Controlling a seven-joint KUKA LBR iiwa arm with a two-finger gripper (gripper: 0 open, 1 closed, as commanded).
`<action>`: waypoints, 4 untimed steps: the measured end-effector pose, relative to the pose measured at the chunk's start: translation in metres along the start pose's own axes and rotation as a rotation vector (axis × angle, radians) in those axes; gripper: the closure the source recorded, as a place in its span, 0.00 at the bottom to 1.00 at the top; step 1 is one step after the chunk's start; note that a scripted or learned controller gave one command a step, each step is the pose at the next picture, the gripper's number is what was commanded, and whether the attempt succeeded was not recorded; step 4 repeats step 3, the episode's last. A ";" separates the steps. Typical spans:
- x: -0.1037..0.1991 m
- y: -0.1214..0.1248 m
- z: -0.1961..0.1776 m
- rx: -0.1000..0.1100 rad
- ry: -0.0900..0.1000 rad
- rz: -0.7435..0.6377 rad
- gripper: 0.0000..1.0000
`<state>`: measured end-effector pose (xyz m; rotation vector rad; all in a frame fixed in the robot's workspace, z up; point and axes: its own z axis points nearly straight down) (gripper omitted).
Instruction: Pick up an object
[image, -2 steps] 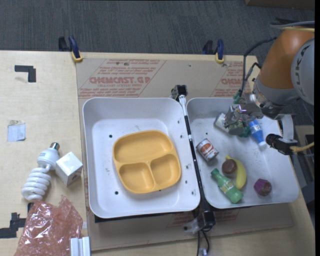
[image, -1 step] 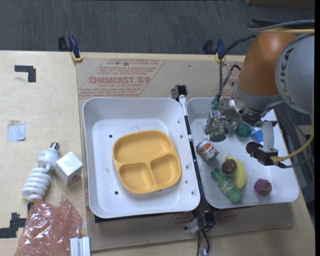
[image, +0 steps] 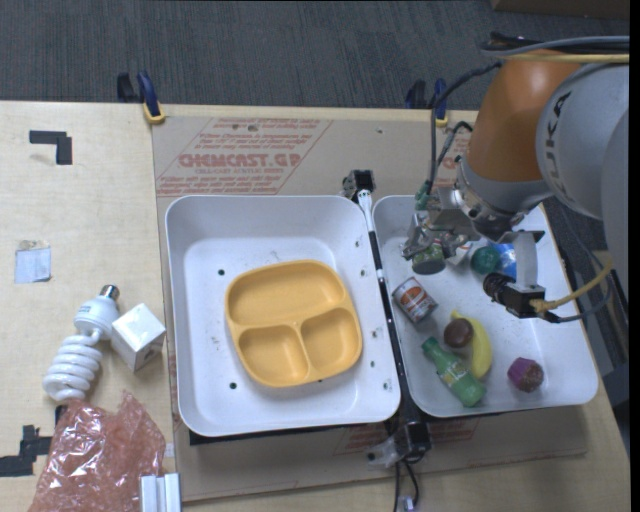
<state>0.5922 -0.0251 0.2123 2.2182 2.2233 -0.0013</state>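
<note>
Across the right bin (image: 575, 385) lie one can (image: 413, 301), one banana (image: 480, 346) with its long axis running near to far, one green bottle (image: 453, 372) pointing diagonally, and one purple fruit (image: 525, 374). Gripper (image: 432, 250) hovers at the far-left corner. One yellow tray (image: 293, 322) fills the left bin (image: 190, 300).

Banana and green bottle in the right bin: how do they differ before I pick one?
The banana is yellow and curved; the green bottle is straight, with a label around its middle. The banana runs roughly up and down the view, while the bottle lies slanted. A dark round thing rests against the banana's upper end; the bottle lies just below it. Both lie flat in the right bin, side by side.
</note>
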 end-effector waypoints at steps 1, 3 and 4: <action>0.001 -0.003 0.000 0.001 0.000 0.000 1.00; -0.042 -0.086 0.001 0.001 0.001 0.004 1.00; -0.042 -0.086 0.001 0.001 0.001 0.004 1.00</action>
